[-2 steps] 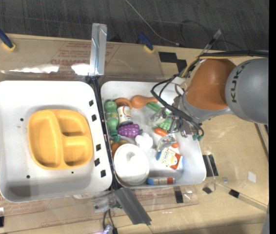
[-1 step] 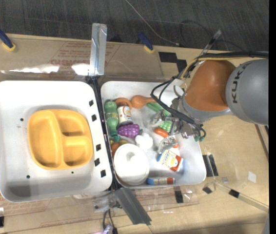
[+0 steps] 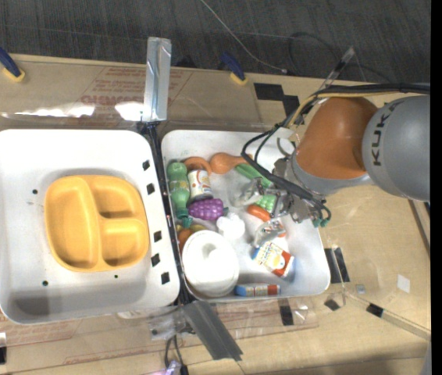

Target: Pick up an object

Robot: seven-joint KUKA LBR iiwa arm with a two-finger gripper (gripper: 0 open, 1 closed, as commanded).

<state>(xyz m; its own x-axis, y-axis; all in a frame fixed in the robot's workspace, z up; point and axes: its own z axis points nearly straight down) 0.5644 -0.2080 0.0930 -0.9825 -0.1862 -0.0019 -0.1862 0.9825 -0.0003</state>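
Gripper [image 3: 272, 201] hangs seemingly just above orange toy [image 3: 262, 208].

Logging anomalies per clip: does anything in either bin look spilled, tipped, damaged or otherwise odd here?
Nothing looks spilled or broken. The right bin is crowded: purple grapes, a white bowl, a small carton and other toys lie jumbled together. The yellow divided tray sits askew in the left bin. The end effector hangs over the clutter.

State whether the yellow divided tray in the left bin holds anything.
Empty. The yellow divided tray lies flat in the left bin, and all its compartments show bare yellow floor.
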